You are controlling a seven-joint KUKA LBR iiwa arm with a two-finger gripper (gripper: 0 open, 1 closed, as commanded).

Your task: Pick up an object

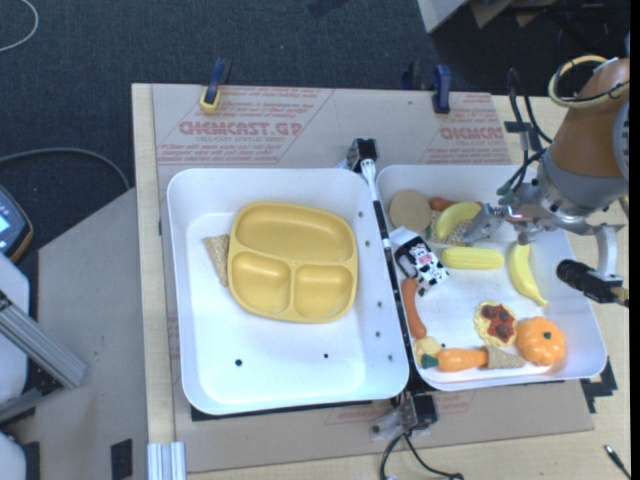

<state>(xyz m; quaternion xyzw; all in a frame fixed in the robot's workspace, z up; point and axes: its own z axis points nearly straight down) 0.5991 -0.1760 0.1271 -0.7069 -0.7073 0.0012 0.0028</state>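
Two white bins sit side by side on my desk (300, 128), meeting at a black seam down the middle. The left bin (200, 368) holds a yellow divided plate (293, 261) with a tan wedge (217, 254) poking out from under its left edge; the white floor in front of the plate is bare, down to the near rim. The right bin (590, 353) is crowded, with little room between things.

My pincer (490, 220) is low in the far part of the right bin, my arm reaching in over the bin's right rim. I cannot tell whether it is released or clenched, and I see nothing plainly between its tips. A yellow-green fruit (458, 215) lies just beside it on the left, with a round tan disc (409, 209) further left near the seam. A corn cob (473, 259) lies just in front of it, a banana (524, 273) in front and to the right. A black-and-white toy cow (424, 264) sits against the seam. Well apart, along the near rim, lie a small pizza slice (498, 321), an orange pumpkin (541, 340), a carrot (462, 359) and a red-orange sausage (413, 311).
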